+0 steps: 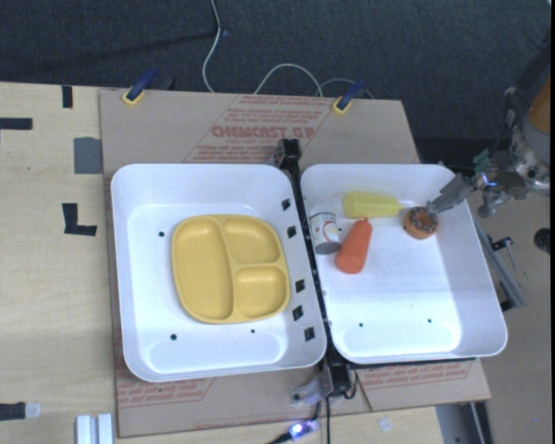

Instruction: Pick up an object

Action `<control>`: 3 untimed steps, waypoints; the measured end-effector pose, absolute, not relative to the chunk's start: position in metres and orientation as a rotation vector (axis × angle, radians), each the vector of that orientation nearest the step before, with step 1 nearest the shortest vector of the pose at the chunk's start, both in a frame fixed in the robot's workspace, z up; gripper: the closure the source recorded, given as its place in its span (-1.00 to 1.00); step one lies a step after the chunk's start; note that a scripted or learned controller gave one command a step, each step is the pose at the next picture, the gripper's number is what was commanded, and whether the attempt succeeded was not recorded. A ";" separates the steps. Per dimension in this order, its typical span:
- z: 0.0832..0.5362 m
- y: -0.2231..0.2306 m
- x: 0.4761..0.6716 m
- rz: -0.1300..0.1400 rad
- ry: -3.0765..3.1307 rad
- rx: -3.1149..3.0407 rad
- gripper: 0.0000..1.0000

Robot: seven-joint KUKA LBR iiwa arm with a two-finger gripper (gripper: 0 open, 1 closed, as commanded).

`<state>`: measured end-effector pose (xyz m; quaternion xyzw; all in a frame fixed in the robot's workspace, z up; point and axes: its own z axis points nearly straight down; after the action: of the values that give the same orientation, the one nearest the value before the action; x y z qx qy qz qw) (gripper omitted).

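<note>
Camera view shows us two white bins side by side on the surface: the left bin carries a yellow divided tray, while the right bin holds an orange carrot-shaped toy, a yellow block just above it, a small round white-and-grey item near the divider, and a brown doughnut-like piece toward the far right rim. We see the gripper reaching in over that rim with one grey finger just beside the doughnut-like piece, nothing visibly between the jaws, and we cannot tell whether they are spread or closed.
</note>
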<state>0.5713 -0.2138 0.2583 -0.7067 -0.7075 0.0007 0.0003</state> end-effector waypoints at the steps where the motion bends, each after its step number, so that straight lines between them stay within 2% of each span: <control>1: 0.195 -0.218 0.568 0.008 -2.217 -2.217 -1.00; 3: 0.083 -0.214 0.565 0.003 -2.225 -2.221 -1.00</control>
<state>0.5649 -0.2139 0.0827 -0.7065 -0.7077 0.0010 -0.0011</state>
